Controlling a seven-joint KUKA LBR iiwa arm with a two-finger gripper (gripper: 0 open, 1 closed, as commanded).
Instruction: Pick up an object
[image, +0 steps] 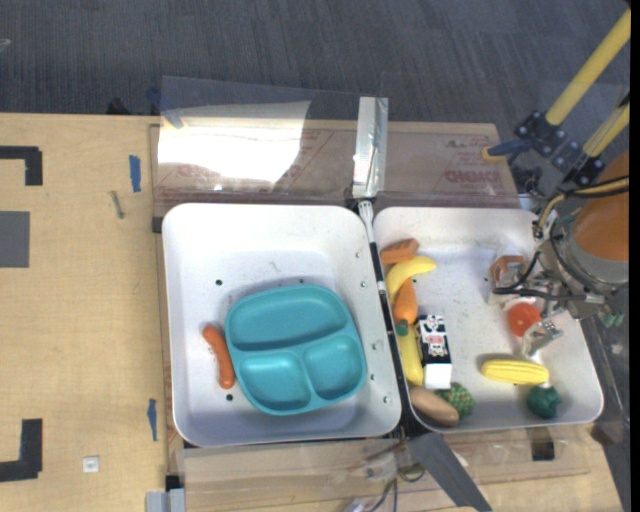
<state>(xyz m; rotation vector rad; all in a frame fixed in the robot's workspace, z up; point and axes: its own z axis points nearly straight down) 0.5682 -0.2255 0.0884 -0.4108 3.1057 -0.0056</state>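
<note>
I'm hovering the gripper (535, 318) low in the right bin (470, 225), right over the red tomato (522, 318), lining up a grab; whether it's pinched, I can't tell.

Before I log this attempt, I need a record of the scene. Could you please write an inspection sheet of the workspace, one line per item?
Surface: left bin and right bin, both white, side by side on the wooden bench.
Job's things: right bin holds a banana, corn cob, red-orange piece, carrot, black-and-white box, broccoli, potato, dark green piece.
Clutter: teal divided plate and an orange sausage in the left bin.
Grippers: gripper low over the right bin beside the red-orange piece; grasp unclear.
Cables: dark wires near the wrist.
Surroundings: grey floor, clear panel.
</note>
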